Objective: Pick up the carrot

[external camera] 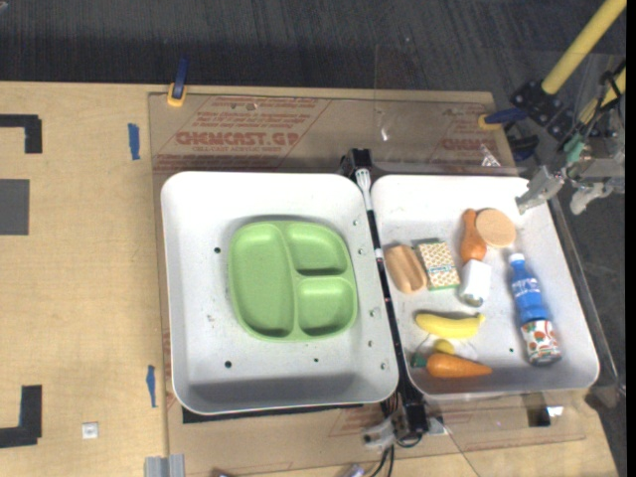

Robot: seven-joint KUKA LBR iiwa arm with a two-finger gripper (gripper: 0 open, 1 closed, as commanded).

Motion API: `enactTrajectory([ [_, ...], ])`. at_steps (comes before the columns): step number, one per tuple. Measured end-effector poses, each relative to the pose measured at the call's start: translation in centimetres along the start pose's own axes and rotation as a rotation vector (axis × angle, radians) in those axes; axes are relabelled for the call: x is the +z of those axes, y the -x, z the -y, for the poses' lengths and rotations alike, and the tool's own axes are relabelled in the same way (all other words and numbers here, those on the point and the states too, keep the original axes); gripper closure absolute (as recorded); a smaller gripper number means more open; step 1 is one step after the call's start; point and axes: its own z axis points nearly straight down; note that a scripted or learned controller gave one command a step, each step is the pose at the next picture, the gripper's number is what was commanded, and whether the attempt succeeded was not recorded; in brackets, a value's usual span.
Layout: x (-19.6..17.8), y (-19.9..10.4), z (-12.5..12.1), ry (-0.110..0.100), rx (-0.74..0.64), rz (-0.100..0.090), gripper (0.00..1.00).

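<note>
The orange tapered carrot (457,367) lies at the near edge of the right shallow white bin (576,306), just nearer than a yellow banana (448,322). Farther off, the metal two-finger gripper (556,182) hovers over the bin's far right corner; its grip cannot be made out.

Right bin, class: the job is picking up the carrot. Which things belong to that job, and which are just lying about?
Belongs to the job:
carrot
tool

Just lying about:
banana
bottle
hot dog
cracker box
green tray, in the left bin
</note>
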Motion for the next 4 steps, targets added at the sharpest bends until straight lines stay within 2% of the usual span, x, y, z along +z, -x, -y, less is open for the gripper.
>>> enactTrajectory([
  [1, 16.9, -1.8, -2.4, -0.014, 0.07, -0.005, 0.0],
  [2, 18.5, -1.7, -4.4, 0.008, 0.396, 0.001, 0.0],
  [3, 18.4, -3.4, -1.0, 0.004, 0.353, 0.001, 0.0],
  [4, 17.1, -3.1, -1.2, 0.011, 0.354, 0.007, 1.0],
])
